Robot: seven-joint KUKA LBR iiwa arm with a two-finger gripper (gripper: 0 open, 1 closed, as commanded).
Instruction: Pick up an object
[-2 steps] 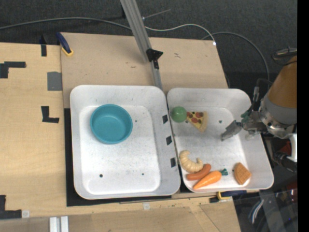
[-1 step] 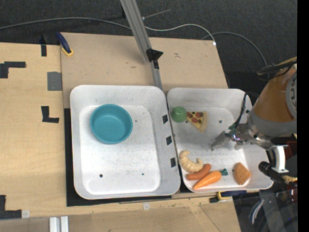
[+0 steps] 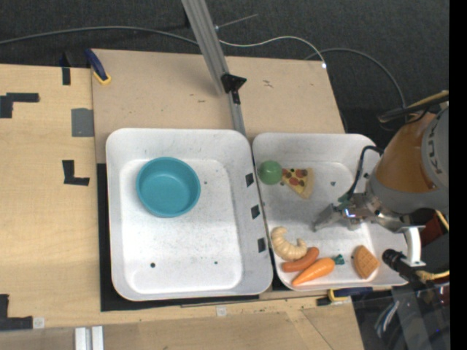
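While the arm reached in from the right, the counter carried two shallow white bins side by side, and the sorting between them looked deliberate. The left bin held one thing: a single teal bowl, sitting upright toward its far left corner, well apart from everything else, as if that bin were kept as the place to drop things.

The right bin held all the pickable pieces, and I counted six. A green ball lay near the bin's left wall, with one pizza slice just beside it, the two touching or nearly so. Nearer the front edge lay one pale, curled pastry-like piece, and just below it a red sausage-like piece and an orange carrot, lying side by side and slanted the same way, crowded close enough that a clean grab of any one looked awkward to me. One tan, ridged cracker-like piece lay alone in the front right corner.

The hand hung low over the bare middle of the right bin, between the pizza slice and the front row of food, tilted in from the arm's orange band. I could not tell whether its fingers stood apart or together, and I saw nothing between them, so I judged no object picked yet.
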